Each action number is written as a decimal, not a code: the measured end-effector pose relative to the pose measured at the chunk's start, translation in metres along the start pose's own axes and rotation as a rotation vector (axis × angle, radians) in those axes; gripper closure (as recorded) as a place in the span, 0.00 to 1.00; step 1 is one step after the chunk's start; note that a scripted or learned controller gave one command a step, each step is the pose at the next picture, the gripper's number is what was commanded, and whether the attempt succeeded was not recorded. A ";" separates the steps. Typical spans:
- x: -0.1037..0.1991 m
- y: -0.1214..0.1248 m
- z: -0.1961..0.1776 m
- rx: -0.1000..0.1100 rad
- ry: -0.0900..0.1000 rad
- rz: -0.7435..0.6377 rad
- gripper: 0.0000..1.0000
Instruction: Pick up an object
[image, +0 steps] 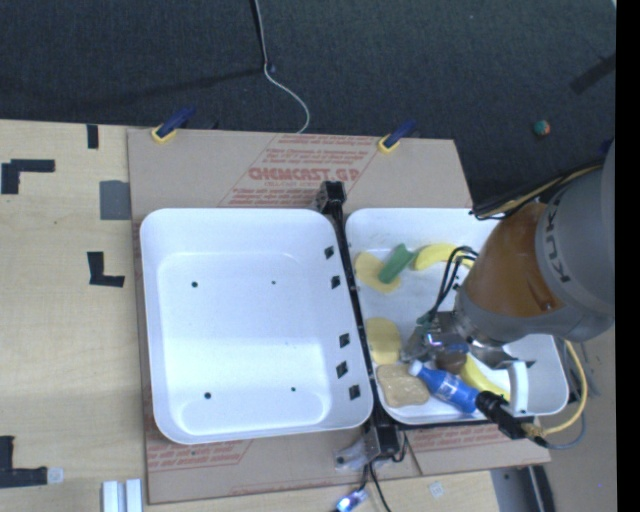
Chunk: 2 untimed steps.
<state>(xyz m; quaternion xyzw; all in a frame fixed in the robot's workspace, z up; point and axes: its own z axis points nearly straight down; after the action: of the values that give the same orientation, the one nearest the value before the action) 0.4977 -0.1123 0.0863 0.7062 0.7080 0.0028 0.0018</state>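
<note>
The big grey arm with its glossy orange band fills the foreground, bulking in from the right and bending down over the right-hand bin. At its tip the gripper, a small cluster of dark metal and cable, sits low among the objects in the middle of that bin; its tips are buried in clutter and I cannot tell how they are set or whether anything sits between them.

Just beside the gripper, toward the near edge, lies a blue bottle-shaped object, smooth plastic with a pale end, tilted on a slant. Touching it on the left is a tan, rounded, spongy-looking lump. Above that is a soft pale-yellow block against the divider. A bright yellow curved piece shows on the far side of the bottle, partly under the arm.

Farther back in the same bin, a green stick-shaped object lies across another yellow piece, and a curved yellow banana-like shape rests just beside them.

The left-hand bin is shallow, white and glossy, with rounded corners. Both bins sit on a flat sheet of brown cardboard with red printing, held by blue and yellow clamps at the back edge.
</note>
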 end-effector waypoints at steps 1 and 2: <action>0.003 0.066 0.002 0.003 -0.002 -0.001 1.00; 0.005 0.075 0.002 0.007 -0.001 0.001 1.00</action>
<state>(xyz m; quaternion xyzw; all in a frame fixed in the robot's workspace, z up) 0.5724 -0.1073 0.0845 0.7067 0.7076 -0.0001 -0.0004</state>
